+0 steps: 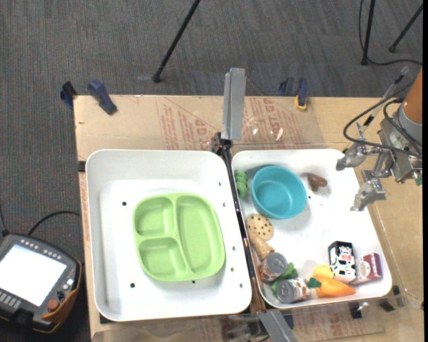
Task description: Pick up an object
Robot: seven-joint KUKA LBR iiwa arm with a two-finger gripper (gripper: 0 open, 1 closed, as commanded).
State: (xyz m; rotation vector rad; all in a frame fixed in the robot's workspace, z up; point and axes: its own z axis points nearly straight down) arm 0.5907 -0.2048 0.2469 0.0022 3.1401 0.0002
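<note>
Tool (362, 180) hangs over right bin's (357, 164) right rim w/ fingers spread apart, nothing betw them. Nearest obj: small brown oval lump (316, 181), dark & glossy, in bin's far part, just beside blue bowl (279, 192).

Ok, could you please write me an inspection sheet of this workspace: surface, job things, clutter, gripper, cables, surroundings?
Surface: cardboard-covered bench bearing two white bins.
Job's things: right bin holds blue bowl, brown piece, cookie, two cans, carrot toy, cow-print carton, small red box.
Clutter: left bin holds green divided plate.
Gripper: gripper above the right bin's right rim, open, holding nothing.
Cables: black cables at the wrist; one to the pendant.
Surroundings: teach pendant on grey carpet, tripod legs, blue clamps.
</note>
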